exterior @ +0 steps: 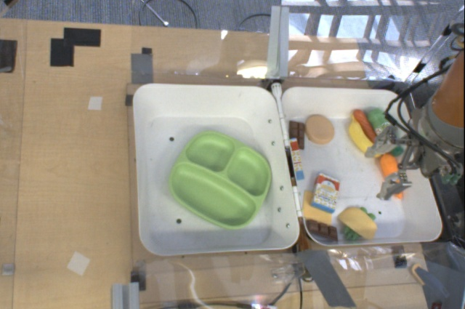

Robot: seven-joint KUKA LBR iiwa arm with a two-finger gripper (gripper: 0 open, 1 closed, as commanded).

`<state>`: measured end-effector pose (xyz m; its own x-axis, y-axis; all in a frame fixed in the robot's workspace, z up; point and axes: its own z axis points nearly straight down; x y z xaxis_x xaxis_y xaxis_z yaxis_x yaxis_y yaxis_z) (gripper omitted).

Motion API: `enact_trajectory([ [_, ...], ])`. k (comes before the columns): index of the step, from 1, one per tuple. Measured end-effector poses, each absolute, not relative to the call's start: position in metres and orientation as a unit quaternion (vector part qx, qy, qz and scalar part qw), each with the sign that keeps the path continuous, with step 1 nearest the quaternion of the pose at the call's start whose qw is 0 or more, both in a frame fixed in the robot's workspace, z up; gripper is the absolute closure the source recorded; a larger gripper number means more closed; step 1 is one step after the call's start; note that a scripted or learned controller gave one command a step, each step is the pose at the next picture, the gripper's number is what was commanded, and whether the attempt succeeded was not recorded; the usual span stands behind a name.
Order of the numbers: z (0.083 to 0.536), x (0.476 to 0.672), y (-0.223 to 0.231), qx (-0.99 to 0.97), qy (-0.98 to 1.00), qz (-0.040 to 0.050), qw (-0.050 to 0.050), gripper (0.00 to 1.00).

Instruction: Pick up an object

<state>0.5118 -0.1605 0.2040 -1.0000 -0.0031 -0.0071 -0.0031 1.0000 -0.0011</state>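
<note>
My gripper reaches in from the right over the right bin. Its two metal fingers stand apart, so it is open. A small orange toy carrot lies between them, with a gap on each side. Just left of the upper finger are a yellow toy banana, a red sausage and a green piece. A round brown bun sits further left.
A small printed box, a cheese wedge, a chocolate piece and a toy taco fill the right bin's front. The left bin holds a green divided plate. Black cables hang by the arm.
</note>
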Motion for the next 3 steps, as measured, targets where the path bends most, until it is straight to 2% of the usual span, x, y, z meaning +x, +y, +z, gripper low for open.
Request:
enact_trajectory([
  [1, 0.091, 0.544, -0.204, 0.032, 0.999, -0.0024, 0.009, 0.0],
  [2, 0.105, 0.549, -0.203, 0.028, 0.999, -0.0038, 0.015, 1.0],
  [3, 0.104, 0.549, -0.202, 0.027, 1.0, -0.0036, 0.015, 0.0],
])
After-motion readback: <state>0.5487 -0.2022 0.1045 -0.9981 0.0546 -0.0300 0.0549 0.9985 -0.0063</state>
